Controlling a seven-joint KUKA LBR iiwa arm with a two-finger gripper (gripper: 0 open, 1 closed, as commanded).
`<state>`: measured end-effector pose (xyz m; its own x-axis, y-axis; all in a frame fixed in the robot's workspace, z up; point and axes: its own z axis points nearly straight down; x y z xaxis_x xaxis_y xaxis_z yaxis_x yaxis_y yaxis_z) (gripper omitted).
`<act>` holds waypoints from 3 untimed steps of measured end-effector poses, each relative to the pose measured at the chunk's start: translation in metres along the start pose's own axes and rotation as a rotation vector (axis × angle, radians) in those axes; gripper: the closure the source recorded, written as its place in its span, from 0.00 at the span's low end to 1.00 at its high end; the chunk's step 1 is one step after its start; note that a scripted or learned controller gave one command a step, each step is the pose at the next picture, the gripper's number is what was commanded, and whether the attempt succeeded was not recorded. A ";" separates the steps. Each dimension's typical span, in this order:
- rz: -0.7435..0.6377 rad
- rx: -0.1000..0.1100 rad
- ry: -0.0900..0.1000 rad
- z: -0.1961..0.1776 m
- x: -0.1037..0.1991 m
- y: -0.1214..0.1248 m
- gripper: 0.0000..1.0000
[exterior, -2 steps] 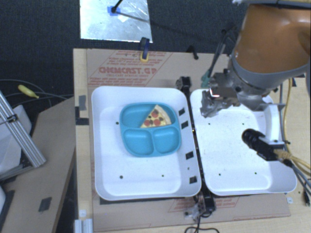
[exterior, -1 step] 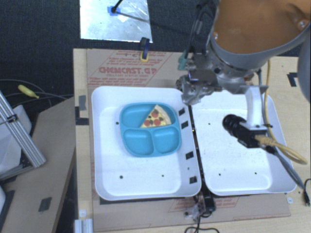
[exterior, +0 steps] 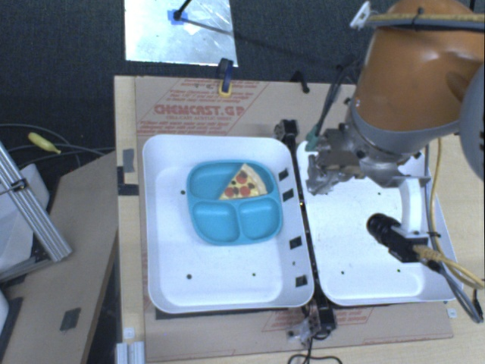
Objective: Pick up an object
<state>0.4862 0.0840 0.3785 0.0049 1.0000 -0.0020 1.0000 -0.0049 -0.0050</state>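
Gripper (exterior: 322,174) low over right bin (exterior: 356,279) | fingers' state: cannot tell | pizza slice (exterior: 244,184) on blue plate (exterior: 227,230), left bin (exterior: 170,279) | pick not done

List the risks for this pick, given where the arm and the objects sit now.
1. The end effector hangs over the right bin, while the pizza slice lies in the blue divided plate in the left bin; a descent here likely grabs nothing.
2. Crossing over, it could clip the wall between the bins.
3. The flat slice may slip.
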 end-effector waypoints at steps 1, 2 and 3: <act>0.001 -0.011 0.001 -0.029 -0.063 0.001 1.00; -0.011 -0.005 0.003 0.004 -0.024 0.001 1.00; -0.022 -0.012 0.009 -0.038 0.109 -0.001 1.00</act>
<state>0.4857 0.1929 0.4160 -0.0175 0.9998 0.0066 0.9998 0.0174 0.0071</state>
